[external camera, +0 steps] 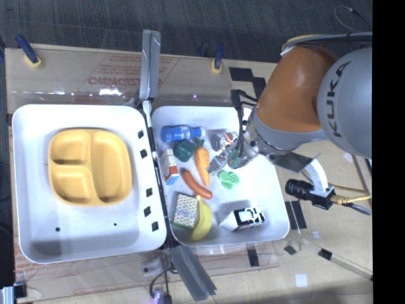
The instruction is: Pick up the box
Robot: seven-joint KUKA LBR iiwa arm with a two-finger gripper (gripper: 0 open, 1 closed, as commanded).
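- You'll find the gripper (229, 159) low over the right bin (273, 195), near its right wall; you cannot tell how wide the claw stands.
- The box (185, 211) lies at that bin's front left corner, touching the banana (202, 220).

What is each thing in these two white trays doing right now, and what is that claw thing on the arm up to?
Gripper: low in the right bin, among the toys; grip unclear.
Box: lying flat at the near-left, touching the banana.
Banana: lying beside the box.
Carrot: lying loose, mid-bin.
Blue bottle: on its side at the far end.
Yellow divided tray: sitting flat in the left bin.
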